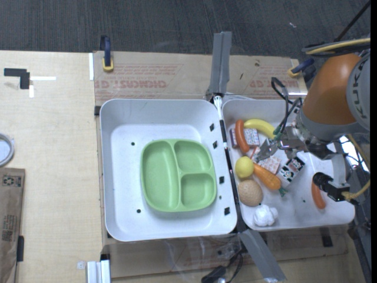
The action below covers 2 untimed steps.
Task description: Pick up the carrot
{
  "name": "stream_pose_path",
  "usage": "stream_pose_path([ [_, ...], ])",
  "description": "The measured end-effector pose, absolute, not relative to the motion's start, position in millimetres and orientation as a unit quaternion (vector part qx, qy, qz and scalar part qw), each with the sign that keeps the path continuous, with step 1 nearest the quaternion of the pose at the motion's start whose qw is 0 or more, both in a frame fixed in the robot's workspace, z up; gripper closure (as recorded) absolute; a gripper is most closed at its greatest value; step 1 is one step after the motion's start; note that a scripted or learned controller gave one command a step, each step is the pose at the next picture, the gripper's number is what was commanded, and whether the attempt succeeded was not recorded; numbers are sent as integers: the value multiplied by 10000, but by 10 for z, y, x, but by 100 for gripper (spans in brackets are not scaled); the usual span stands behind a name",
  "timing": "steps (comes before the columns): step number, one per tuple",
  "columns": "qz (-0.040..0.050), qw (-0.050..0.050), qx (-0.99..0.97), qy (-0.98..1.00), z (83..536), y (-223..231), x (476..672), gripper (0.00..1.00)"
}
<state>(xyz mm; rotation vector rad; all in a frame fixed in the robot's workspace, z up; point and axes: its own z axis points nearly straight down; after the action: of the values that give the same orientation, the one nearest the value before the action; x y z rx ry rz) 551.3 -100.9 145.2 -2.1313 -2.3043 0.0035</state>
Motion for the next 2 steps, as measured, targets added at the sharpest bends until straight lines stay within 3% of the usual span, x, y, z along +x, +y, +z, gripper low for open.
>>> stream_pose_path([
  [1, -124, -218, -6698, -7421, 1076, -1016, 4973, 0],
  [2, -114, -244, -6729, -7393, 1176, -1055, 4982, 100],
])
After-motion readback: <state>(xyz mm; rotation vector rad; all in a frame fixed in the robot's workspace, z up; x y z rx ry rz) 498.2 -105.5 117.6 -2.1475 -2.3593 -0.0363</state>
